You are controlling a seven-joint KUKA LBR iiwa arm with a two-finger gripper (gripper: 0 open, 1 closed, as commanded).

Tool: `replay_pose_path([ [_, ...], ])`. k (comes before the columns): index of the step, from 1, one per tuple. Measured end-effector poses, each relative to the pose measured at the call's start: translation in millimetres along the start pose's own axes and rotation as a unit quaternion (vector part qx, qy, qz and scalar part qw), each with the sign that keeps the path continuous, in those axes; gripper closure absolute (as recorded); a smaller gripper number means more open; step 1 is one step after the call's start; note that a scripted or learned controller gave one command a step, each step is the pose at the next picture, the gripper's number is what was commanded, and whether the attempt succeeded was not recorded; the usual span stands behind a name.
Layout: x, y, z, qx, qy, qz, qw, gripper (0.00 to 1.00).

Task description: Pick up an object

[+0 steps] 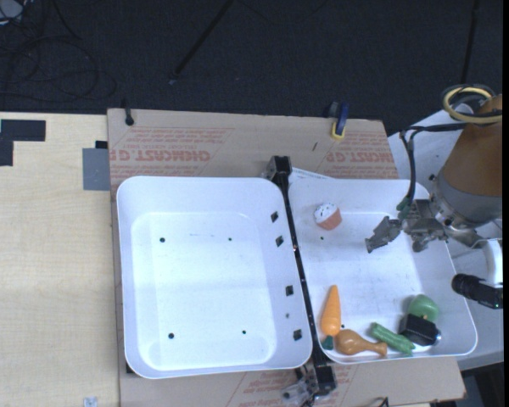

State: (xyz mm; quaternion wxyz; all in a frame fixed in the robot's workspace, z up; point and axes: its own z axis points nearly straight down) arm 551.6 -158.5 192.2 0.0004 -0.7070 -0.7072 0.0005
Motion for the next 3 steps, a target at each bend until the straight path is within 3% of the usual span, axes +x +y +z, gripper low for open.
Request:
replay_pose_path([
  [1,73.2,96.0,49.9,-0.002,0.001,-0.004,1.0,0.0],
  [2,66.6,29.8,-64.7,-0.001,0.0,0.002,1.0,0.0],
  [3,70.7,-17.2,-137.2,-0.002,0.0,0.0,1.0,0.0],
])
